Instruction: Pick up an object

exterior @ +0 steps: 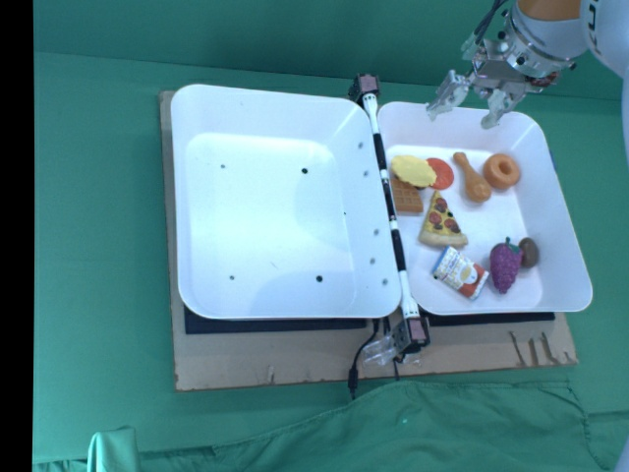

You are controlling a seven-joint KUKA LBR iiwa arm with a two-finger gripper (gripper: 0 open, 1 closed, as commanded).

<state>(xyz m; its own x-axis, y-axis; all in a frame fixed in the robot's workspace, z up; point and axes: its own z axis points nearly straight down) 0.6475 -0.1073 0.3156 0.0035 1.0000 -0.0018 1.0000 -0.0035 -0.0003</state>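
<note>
The gripper [468, 106] hangs above the far rim of the right bin [562, 226], its two fingers spread apart with nothing between them, so it is open and carrying nothing. The task names no particular object, and every candidate lies in that right bin, below and nearer the camera than the fingers.

Going left to right: the left bin [197, 116] offers nothing to take, so any descent there would be wasted. Along the divider [385, 205] between the bins, the waffle [407, 197] sits hard by the wall with the yellow piece [414, 170] overlapping it and the red disc [441, 173] touching that. A grasp here could catch a finger on the divider, or close on two items at once and drop both. The pizza slice [442, 221] lies flat just below; judging by its thinness, fingers may slide over it and shut on air. The small carton [460, 271] is tilted and near the front wall, which could block one finger.

The drumstick [471, 177] and the donut [502, 171] lie close together, nearest the gripper. Coming down between them risks nudging one aside, and the rounded drumstick could roll out of a pinch. The grapes [505, 265] and the brown piece [529, 252] touch near the right wall, so a grip there may be crowded by the bin's slope.

From where it hangs now, a straight drop would likely meet the rim rather than any object
</note>
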